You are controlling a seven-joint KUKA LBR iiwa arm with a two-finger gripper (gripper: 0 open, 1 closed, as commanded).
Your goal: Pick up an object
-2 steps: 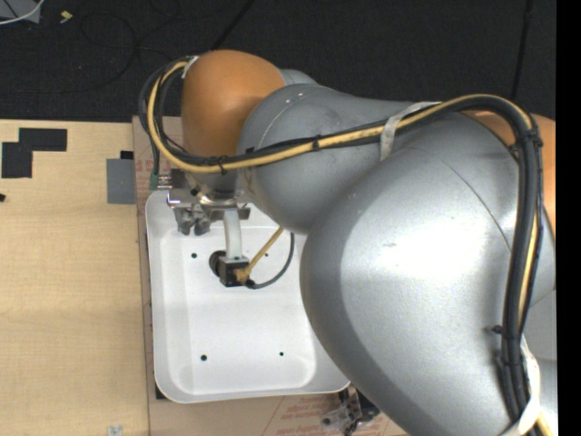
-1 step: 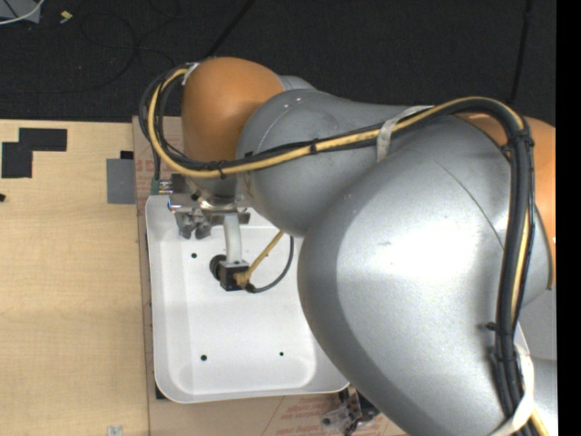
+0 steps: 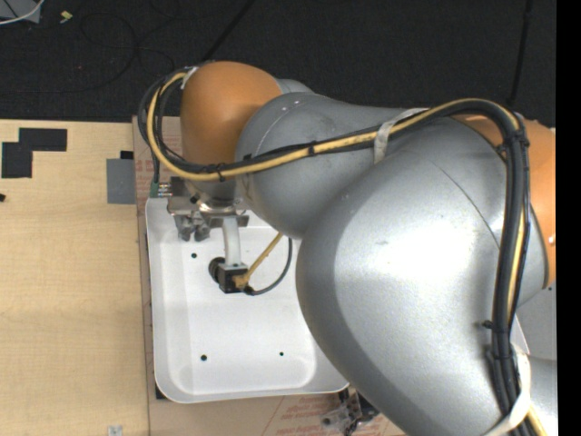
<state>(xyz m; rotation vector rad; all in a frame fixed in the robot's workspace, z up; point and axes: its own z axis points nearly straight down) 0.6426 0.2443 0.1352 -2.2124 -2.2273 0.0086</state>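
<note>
Approach step, seemingly: poised grey metal two-finger gripper (image 3: 195,230) low over far end of shallow white plastic bin (image 3: 227,352); could not tell grip state, nor object's place under arm. Needed next: target located.

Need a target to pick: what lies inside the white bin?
The bin shows bare white floor with small dark dots. The arm covers its right side, hiding anything there.

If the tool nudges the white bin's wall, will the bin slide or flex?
The white bin looks like thin glossy moulding with rounded corners, so its low wall would probably flex a little. The dark dots on its floor may be fasteners; if so, it should stay put. The tool is at its far end.
</note>
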